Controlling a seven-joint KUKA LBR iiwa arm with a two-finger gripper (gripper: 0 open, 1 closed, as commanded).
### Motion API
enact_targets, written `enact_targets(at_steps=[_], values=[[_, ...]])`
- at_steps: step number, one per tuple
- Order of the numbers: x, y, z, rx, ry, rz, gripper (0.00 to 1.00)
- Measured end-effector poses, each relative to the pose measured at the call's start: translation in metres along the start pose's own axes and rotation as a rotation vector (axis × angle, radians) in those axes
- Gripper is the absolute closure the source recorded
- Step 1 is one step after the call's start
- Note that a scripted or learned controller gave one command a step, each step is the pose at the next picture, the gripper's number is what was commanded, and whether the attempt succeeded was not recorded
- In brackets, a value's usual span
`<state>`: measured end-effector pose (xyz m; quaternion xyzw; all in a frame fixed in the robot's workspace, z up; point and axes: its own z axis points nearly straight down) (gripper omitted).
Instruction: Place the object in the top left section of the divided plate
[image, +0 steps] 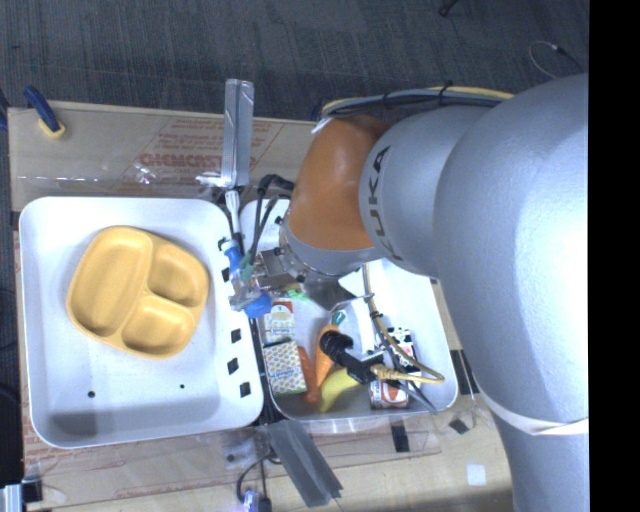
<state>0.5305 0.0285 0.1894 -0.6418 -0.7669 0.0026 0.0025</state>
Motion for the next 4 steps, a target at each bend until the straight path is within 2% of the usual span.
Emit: enact_targets(at_steps=[1,2,3,4], values=[[0.034,0.057,-0.011,-0.003,-0.001,-0.153,1.0],[0.034,0.057,-0.011,-0.003,-0.001,-0.153,0.0],[0.098,0.103,-0.048,-0.003,-0.001,-0.139,0.0],[0.147,0.15,-0.062,-0.002,-0.001,-0.11,0.0]])
